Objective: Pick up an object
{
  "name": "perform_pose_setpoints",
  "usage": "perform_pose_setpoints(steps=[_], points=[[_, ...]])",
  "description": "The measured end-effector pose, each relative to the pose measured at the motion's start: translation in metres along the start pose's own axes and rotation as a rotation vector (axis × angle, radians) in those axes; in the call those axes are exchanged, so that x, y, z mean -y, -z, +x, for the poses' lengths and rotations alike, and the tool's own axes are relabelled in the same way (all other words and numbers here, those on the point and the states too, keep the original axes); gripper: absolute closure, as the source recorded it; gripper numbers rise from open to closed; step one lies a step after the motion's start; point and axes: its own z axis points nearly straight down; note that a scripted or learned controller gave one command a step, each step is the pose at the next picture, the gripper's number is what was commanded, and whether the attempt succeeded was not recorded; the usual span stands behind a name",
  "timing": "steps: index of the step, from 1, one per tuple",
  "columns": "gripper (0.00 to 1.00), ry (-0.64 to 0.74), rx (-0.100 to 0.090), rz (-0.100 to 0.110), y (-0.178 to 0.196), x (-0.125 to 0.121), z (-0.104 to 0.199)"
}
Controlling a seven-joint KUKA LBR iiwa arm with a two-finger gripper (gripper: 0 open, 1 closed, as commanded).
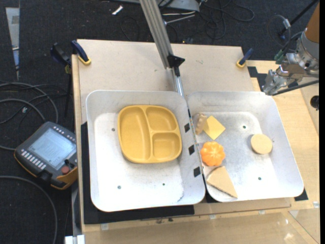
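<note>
Up at about two o'clock in the camera view, the grey two-finger gripper (270, 83) hung over the bench just outside the far right corner of the right-hand shallow white bin (284, 136), with the arm's orange band above it at the frame's edge. How far it stood open could not be told from this slant, and nothing could be seen in its hold.

Inside that right bin lay four pieces, all well apart from the gripper. A yellow cheese-like wedge (214, 127) sat at roughly ten o'clock within the bin, just beside a small tan lump (200, 123) near the dividing edge. Below it, at about eight o'clock, rested a round orange fruit with a ribbed skin (213, 154). Nearly touching the fruit, at seven o'clock, a pale tan triangular slice (222, 182) lay against the bin's front left corner. A flat, round, cream-coloured disc (261, 144) sat alone toward three o'clock.

The left-hand shallow white bin (101, 187) carried a yellow plastic divided plate with three compartments (150, 133), set a little above its centre, lying flat.

A slanted metal pole (155, 22) ran from twelve o'clock down to the seam between the bins. Off the bench at nine o'clock, a grey and orange handheld control pendant (48, 154) lay on the dark floor among cables.
</note>
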Motion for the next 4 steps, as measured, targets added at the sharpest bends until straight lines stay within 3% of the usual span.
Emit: perform_pose_setpoints(steps=[1,3,4], points=[[1.0,0.004,-0.005,0.01,-0.019,0.004,0.055],[1.0,0.005,-0.005,0.01,-0.042,0.004,0.169],[1.0,0.006,-0.005,0.011,-0.053,0.016,0.231]])
